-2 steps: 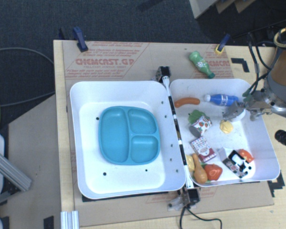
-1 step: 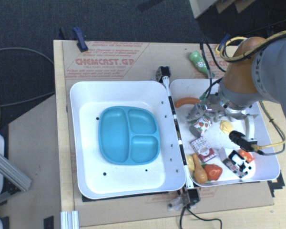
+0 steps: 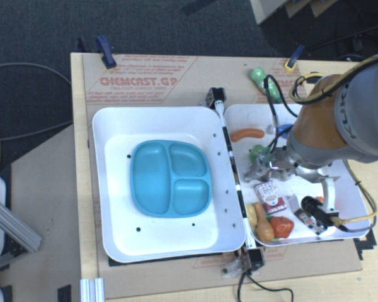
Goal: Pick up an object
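The gripper (image 3: 269, 168) was lowered into the right bin (image 3: 353, 197), just above the carton (image 3: 270, 195); its opening could not be told. A centred, vertical descent was judged best, the potato (image 3: 263, 226) and tomato (image 3: 282, 227) being crowded near.

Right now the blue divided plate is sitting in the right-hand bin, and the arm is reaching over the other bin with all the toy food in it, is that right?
Not quite. The camera view shows the blue divided plate lying in the left-hand bin, not the right. The rest holds: the arm reaches over the other bin, where the toy food lies.
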### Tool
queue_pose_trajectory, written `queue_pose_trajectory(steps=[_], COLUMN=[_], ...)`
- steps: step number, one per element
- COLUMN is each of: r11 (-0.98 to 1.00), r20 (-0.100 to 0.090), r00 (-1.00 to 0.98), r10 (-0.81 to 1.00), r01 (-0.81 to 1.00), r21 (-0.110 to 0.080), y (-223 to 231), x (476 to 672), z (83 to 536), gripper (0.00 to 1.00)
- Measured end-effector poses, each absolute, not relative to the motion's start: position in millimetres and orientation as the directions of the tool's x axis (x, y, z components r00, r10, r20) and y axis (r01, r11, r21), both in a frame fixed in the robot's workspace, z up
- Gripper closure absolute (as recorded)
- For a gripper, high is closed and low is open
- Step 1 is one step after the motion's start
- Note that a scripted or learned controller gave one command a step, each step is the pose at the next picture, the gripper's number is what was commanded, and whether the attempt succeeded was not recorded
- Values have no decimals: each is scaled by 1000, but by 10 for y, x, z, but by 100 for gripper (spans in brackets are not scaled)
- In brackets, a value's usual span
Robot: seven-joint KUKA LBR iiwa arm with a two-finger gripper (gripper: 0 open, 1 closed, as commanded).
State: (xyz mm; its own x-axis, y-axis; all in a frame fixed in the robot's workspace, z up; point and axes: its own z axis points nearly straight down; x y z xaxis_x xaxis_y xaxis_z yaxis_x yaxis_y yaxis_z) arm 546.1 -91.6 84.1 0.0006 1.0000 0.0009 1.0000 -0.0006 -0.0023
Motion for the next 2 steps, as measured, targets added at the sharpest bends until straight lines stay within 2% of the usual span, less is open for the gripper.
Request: queue_pose_trajectory(steps=[1,2], r11=[0,-1], r20=[0,-1], r00=[0,1], r10=[1000,1000], r01=[1000,1000], r21=[1,4], y=[-959,-957], x=[5581,5587], z=[845,948], gripper=[0,100])
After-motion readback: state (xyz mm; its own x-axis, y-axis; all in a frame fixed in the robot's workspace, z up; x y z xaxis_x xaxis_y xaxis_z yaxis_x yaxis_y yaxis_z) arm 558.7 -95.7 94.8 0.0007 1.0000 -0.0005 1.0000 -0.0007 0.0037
